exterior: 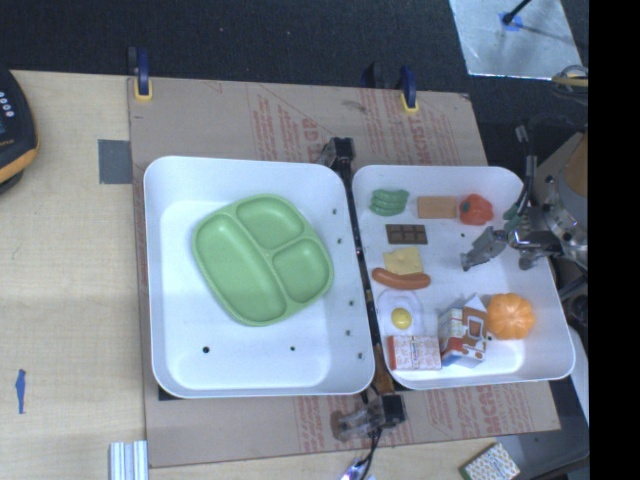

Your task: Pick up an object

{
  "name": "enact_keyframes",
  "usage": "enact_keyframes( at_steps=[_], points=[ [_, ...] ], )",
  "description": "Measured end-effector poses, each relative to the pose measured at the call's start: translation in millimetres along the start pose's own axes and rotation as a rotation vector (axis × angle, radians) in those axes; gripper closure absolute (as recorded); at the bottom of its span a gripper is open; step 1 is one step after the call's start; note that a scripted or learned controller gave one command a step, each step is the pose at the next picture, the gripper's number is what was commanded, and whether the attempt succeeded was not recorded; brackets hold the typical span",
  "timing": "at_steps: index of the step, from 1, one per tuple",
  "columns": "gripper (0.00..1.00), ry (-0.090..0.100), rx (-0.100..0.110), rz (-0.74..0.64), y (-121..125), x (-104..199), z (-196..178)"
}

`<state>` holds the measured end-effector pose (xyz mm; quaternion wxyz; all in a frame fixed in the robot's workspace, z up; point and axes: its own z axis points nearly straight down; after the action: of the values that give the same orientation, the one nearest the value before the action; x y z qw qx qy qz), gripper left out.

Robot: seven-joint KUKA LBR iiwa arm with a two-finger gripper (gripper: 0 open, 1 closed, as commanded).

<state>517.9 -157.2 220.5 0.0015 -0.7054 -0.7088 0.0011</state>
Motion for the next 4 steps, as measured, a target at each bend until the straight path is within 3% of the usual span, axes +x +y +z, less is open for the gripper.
enact_keyframes(
  at_steps=[1,2,3,4],
  points=[
    [0.00,0.000,0.006,0.001,25.7,-38.5,67.8],
    [0.00,-0.001,0.000,-0.003,100.0,-53.9,131.9],
    [0.00,-0.001,-0.005,-0.001,140.2,-55.4,121.7],
    [1.00,-0.002,-0.001,-0.004,139.0,-56.3,110.9]
  ],
)
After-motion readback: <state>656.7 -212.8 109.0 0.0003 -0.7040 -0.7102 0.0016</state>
